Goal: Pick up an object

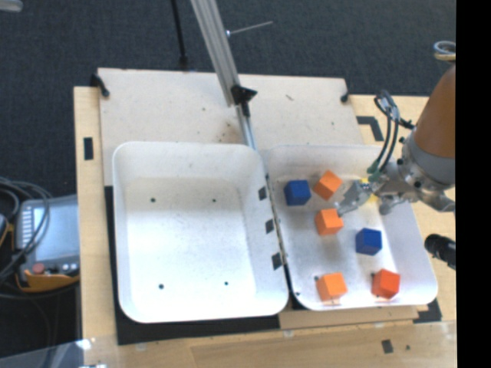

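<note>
Several cubes lie in the right bin [418, 236]. A blue cube [298, 192] and an orange cube [328, 183] sit at its far left. Another orange cube [329, 221] lies in the middle, with a blue cube [369, 241] to its right. At the near edge sit an orange cube [331, 286] and a red-orange cube [386, 284]. My gripper [360, 198] reaches in from the right and hangs over the bin just right of the two upper orange cubes. No cube shows in its grasp.
The left bin [192, 228] stands beside the right one, their rims meeting near the centre. A slanted aluminium post [219, 44] rises behind the bins. Cables [387, 129] hang along the arm's wrist. A grey control box [42, 236] sits at far left.
</note>
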You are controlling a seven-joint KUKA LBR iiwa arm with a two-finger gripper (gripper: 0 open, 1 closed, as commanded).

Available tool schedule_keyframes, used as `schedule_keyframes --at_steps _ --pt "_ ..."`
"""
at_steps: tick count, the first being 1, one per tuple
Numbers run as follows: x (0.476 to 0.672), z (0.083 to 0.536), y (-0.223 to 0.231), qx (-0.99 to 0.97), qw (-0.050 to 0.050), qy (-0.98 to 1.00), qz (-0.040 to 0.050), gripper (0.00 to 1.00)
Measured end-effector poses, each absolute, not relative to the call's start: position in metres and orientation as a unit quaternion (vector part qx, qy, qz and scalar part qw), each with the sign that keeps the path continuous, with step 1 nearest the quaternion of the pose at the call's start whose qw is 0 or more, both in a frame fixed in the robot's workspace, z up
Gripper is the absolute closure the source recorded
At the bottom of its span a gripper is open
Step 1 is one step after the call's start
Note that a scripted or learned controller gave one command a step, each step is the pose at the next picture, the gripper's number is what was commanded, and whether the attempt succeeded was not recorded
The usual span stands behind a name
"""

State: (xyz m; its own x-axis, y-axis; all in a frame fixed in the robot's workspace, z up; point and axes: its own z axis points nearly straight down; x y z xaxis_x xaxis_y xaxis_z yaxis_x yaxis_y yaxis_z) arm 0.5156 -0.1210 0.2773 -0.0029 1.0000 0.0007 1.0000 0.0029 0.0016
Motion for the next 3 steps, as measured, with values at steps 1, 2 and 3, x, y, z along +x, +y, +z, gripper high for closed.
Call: schedule_keyframes --at_steps 1,2,3 --pt "0.516 0.277 -0.121 0.707 0.001 0.707 0.0010 0.00" --pt "0.513 0.223 -0.133 0.708 -0.001 0.706 -0.0021 0.00" --pt "0.511 0.161 -0.140 0.708 -0.002 0.706 -0.0024 0.00"
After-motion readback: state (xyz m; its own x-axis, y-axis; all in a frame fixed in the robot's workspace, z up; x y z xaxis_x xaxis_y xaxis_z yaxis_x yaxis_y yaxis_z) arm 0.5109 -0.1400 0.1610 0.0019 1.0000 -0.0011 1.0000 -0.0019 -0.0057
